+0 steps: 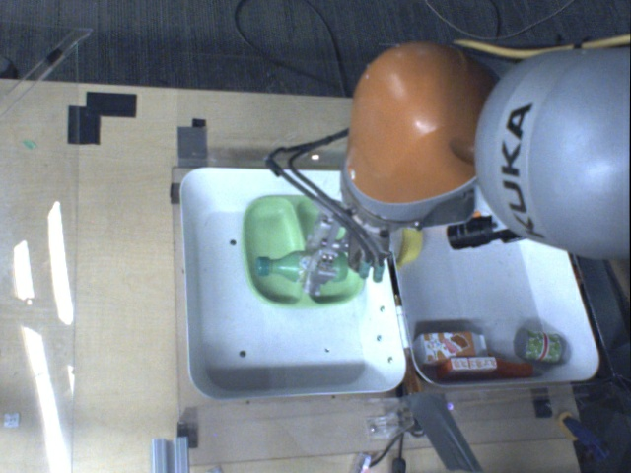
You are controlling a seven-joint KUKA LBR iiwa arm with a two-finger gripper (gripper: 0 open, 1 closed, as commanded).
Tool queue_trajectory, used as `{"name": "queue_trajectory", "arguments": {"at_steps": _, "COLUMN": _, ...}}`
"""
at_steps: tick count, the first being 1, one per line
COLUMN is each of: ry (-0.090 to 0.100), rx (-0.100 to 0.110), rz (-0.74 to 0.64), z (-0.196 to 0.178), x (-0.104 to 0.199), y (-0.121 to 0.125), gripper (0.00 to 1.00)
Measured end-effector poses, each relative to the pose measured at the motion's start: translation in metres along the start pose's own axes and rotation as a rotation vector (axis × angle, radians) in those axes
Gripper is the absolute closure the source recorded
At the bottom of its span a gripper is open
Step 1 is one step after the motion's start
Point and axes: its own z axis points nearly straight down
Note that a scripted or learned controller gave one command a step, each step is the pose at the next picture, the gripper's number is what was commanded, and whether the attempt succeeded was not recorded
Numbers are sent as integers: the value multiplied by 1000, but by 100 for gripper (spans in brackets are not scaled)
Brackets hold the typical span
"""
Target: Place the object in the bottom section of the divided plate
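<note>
Bench (89,294) at far left, pale wood, with glare streaks and black tape marks near its top edge. Left bin (212,343) next, white, floor mostly bare at its lower half. In its upper middle lies the green divided plate (271,230); I make out one clear section at upper left, the rest is covered by my gripper (325,264) and the divider is hard to trace. A teal-green bottle (281,264) lies on its side in the plate's lower part, cap end pointing left, its right end lost under my fingers. I cannot tell whether my fingers are apart or closed, or whether they touch the bottle: the metal parts blur together there. A black cable loops from my wrist across the bin's top edge. My orange band and grey arm (552,156) hide the top of the right bin (493,304). A yellow item peeks out beside the wrist, mostly hidden. Along the right bin's lower edge: a small packet, a red packet, a green-topped can (540,345).
</note>
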Motion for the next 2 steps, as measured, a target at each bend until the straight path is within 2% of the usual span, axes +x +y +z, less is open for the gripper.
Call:
{"name": "queue_trajectory", "arguments": {"at_steps": 1, "ry": -6, "rx": -5, "rz": -1, "z": -12, "x": -2, "y": 2, "gripper": 100}}
{"name": "queue_trajectory", "arguments": {"at_steps": 2, "ry": 0, "rx": 1, "rz": -68, "z": 66, "x": -54, "y": -40, "gripper": 100}}
